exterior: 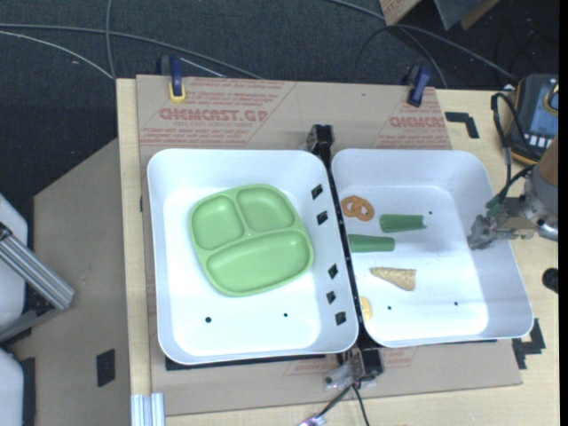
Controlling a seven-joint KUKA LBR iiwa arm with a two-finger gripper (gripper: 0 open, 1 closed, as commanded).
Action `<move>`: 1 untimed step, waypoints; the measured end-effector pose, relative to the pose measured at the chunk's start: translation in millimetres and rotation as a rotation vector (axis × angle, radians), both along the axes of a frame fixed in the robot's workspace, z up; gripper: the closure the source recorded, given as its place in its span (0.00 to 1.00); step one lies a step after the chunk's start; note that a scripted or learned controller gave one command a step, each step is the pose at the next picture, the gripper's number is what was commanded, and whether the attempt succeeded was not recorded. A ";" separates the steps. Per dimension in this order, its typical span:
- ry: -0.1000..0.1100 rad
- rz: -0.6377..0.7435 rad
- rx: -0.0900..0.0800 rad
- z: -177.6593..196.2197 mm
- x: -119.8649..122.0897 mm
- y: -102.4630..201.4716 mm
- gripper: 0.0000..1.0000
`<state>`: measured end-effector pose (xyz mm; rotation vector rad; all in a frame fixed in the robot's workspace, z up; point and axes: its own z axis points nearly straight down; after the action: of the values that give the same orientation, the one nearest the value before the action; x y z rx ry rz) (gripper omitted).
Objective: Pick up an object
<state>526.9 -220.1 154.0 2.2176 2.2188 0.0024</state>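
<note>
The right bin (470, 318) holds a brown pretzel (357, 208), a dark green stick (403, 224), a second green stick (370, 243), a tan wedge-shaped chip (394, 278) and a small yellow piece (365, 308) by the left wall. My gripper (480, 233) hangs over the right bin's right rim, well right of all these objects. Nothing shows between its fingers.
The left bin (177, 327) contains a light green divided plate (251, 239). A black divider with clips (332, 238) runs between the bins. Clamps (177, 76) hold the board at the back. Cables and a device (539, 118) sit at the right.
</note>
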 end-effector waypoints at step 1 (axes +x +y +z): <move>-0.001 0.001 0.000 53.9 1.3 -0.4 1.00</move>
<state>528.2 -220.5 207.9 2.2162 2.2188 0.0037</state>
